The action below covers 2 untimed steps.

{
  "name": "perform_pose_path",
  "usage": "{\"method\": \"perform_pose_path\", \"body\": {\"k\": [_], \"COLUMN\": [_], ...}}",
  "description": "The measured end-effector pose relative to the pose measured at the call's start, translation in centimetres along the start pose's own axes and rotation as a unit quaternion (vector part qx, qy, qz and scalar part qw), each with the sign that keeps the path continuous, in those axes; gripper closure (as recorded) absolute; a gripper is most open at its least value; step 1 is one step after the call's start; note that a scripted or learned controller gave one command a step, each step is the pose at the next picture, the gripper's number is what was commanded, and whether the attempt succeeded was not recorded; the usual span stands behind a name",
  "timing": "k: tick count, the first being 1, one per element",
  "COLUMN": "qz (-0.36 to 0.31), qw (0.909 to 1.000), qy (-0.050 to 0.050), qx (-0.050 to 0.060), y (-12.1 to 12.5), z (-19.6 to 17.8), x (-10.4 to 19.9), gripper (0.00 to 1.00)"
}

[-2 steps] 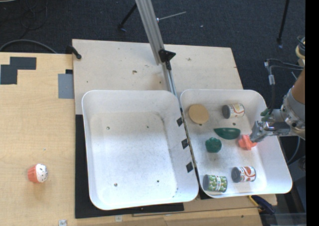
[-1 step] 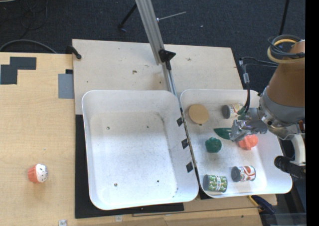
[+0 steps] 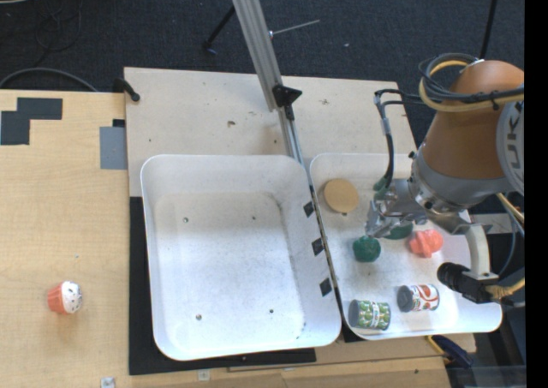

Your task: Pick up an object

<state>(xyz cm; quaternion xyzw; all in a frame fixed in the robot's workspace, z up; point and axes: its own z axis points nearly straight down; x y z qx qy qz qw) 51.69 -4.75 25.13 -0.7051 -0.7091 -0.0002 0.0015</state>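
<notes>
The gripper hovers low in the right bin, just above the green ball; I cannot tell its opening. Next comes descending squarely onto the ball and closing.

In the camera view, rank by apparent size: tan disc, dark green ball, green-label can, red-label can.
1. Tan disc, largest.
2. Green-label can and red-label can look much alike; I won't rank them.
3. Dark green ball, smallest.

White bins, tan disc, green ball, orange-pink lump, red/white can, green-patterned can
</notes>
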Motion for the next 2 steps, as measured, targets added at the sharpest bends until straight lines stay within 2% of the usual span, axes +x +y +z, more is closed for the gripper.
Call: {"method": "perform_pose_path", "body": {"k": [1,2], "qz": [0.001,0.0], "qw": [1.0,1.0], "qy": [0.0,0.0], "qx": [0.002,0.002], "y": [0.3,-0.1], "z": [1.2,1.3], "x": [4.2,10.1], "gripper": [1.0,1.0]}}
